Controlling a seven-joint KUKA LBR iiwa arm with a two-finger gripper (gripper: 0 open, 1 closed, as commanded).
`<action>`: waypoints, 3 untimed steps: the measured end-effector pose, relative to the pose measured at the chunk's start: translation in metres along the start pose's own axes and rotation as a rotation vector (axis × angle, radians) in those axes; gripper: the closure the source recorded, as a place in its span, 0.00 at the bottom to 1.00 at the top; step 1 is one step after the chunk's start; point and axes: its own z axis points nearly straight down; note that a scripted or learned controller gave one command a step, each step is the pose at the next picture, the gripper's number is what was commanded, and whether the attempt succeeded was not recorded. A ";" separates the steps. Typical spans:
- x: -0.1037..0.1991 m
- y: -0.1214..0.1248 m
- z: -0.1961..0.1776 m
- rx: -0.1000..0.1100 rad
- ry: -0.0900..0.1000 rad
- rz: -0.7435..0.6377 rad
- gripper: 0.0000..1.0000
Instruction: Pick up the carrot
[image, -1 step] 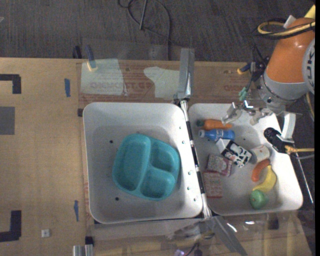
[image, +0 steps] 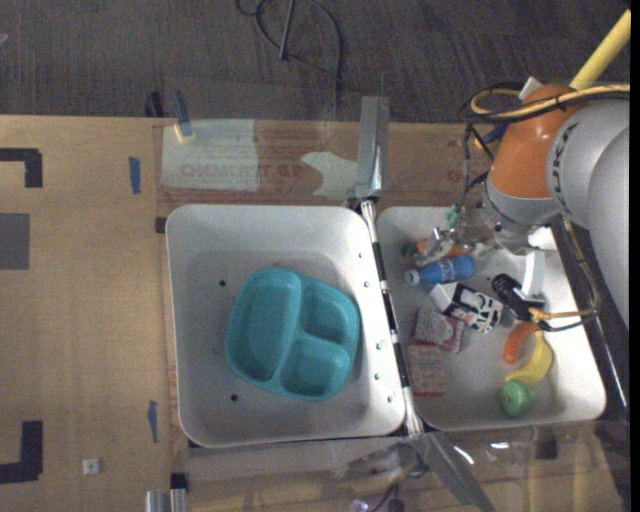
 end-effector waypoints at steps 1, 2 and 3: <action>0.000 -0.001 -0.009 0.005 0.002 0.001 1.00; 0.056 -0.105 -0.094 0.004 0.002 -0.131 1.00; 0.015 -0.135 -0.105 0.005 0.003 -0.242 1.00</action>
